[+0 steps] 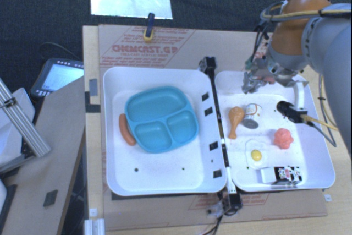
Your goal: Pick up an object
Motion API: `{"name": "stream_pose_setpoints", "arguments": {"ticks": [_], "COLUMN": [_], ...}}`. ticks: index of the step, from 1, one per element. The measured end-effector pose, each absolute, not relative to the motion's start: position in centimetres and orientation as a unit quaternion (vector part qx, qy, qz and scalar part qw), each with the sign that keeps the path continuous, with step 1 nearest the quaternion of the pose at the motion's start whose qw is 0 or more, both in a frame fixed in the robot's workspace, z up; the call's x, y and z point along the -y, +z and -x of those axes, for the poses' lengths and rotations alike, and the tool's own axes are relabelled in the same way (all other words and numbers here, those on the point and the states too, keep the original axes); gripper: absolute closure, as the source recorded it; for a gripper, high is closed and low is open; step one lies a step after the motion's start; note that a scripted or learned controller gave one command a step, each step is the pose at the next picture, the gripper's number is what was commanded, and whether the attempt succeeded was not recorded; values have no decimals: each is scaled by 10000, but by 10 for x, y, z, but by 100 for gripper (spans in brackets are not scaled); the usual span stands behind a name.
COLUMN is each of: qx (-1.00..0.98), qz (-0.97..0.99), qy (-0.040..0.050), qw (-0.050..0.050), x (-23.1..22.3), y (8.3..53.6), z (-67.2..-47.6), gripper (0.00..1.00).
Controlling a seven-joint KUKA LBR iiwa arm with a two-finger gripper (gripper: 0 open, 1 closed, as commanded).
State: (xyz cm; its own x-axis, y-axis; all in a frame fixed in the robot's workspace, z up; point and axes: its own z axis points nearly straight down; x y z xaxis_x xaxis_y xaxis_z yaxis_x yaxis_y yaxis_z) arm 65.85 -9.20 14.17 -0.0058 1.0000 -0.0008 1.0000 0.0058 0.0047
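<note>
Can't tell the gripper state, hovering over the far-left corner of the right bin with the toy chicken drumstick just near of it, so easily closing on air or clipping the bin rim.

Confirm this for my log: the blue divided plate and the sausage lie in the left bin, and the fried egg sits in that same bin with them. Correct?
Not quite. The blue divided plate and the sausage do lie in the left bin, but the fried egg lies in the right bin, below the drumstick. The camera view shows this.
</note>
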Motion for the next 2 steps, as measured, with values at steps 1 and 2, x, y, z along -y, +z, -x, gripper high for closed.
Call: {"name": "stream_pose_setpoints", "arguments": {"ticks": [1, 2], "qx": [-7090, -7090], "qz": [-7052, -7052], "qy": [25, 22], "qw": [31, 31], "x": [87, 87], "y": [206, 260], "z": [-659, -660], "gripper": [100, 100]}}
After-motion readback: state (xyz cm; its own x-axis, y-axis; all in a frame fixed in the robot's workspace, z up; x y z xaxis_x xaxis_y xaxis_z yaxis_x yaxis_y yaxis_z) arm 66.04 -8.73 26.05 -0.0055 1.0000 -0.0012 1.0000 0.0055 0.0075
